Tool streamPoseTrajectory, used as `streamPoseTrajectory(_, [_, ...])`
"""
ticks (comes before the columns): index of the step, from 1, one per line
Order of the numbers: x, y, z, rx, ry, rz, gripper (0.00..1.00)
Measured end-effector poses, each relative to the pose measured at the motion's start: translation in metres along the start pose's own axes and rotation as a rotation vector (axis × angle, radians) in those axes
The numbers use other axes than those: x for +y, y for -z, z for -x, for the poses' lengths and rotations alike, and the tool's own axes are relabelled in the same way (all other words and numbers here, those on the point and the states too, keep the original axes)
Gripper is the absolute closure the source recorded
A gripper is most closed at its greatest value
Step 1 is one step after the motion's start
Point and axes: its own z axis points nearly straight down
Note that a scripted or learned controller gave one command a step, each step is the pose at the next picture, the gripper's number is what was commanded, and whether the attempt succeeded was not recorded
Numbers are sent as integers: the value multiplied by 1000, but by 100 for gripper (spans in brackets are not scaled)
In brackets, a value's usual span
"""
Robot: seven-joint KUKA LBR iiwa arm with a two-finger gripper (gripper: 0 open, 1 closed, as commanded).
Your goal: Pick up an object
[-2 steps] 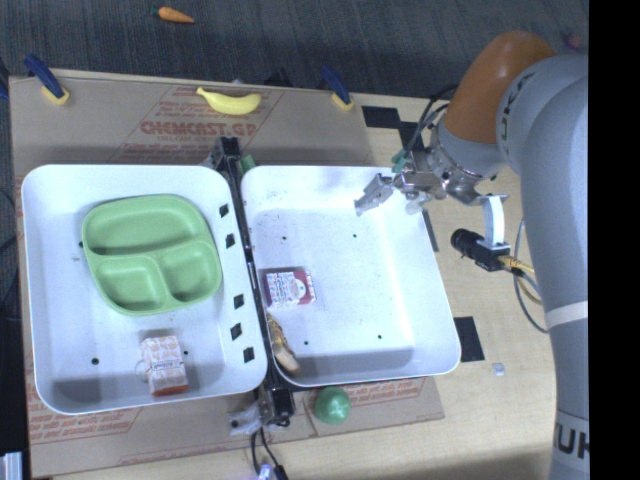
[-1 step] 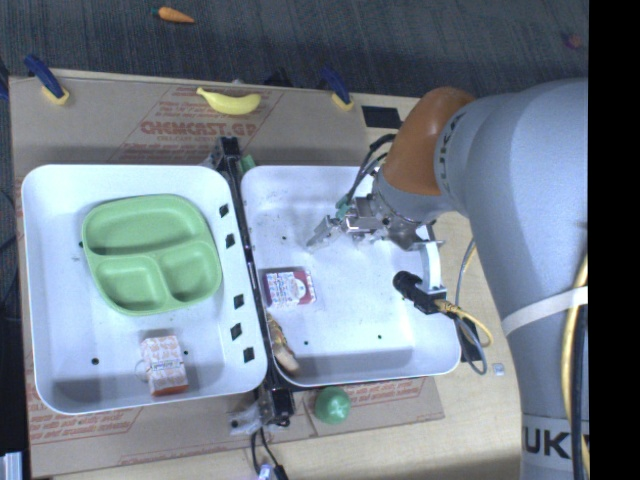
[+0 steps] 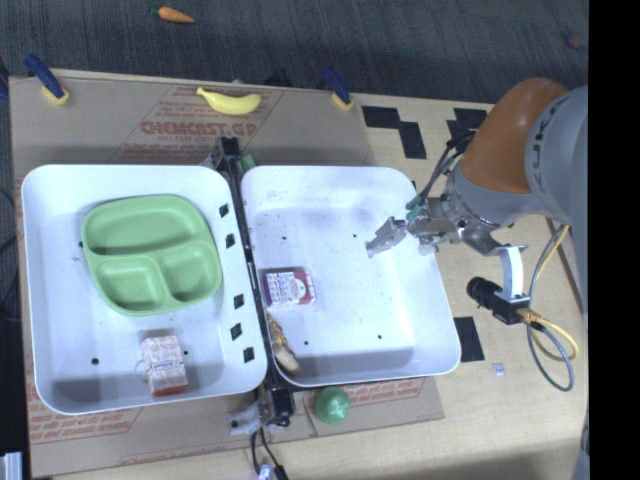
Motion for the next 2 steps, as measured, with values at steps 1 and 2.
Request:
streamPoseTrajectory(1, [73, -16, -4, 3, 2, -2, 0])
streamPoseTrajectory(2, [102, -43, -2, 2, 3, -2, 0])
